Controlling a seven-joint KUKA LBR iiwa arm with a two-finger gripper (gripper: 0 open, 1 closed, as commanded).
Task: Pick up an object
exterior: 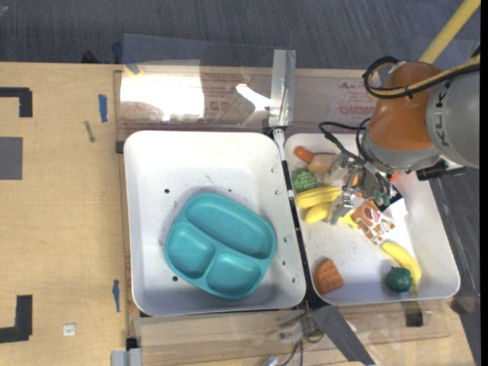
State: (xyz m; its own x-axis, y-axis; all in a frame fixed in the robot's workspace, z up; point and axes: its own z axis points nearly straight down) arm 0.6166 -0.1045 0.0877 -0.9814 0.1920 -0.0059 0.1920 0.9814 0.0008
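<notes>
1. Camera view, looking down: two white bins side by side. Reaching in from the right, the grey arm with its orange band (400,105).
2. Low inside the right bin (446,273), the gripper (352,193), tipped down toward the toys. Probably down this low so as to grab one.
3. Cannot tell whether spread or pressed together: too small and dark, with wires in the way. Nothing seen pinched in it.
4. Just beside the gripper, on its side toward the other bin: a yellow banana (316,202). Looks like touching or almost touching. Likely the thing to pick up, being the closest.
5. Just under and beside the gripper, toward the near edge of the bench: a small orange and white packet (371,221), lying flat. Hard to grab that way, probably.
6. A bit past the yellow banana from the gripper: a green toy (305,180) and an orange carrot (305,155), pushed up near the wall between the bins.
7. Well apart from the gripper, toward the near edge: a second banana (404,256) with a dark green ball (396,280) at its end, and a brown toy (329,275) by itself.
8. Far from the gripper, in the left bin (152,158): a teal plate (221,242) with three parts, lying flat. Too wide for an easy grab, most likely.
9. Pick not yet done. Next move, as a guess: close on the yellow banana and lift slowly, so as not to let it slip.
</notes>
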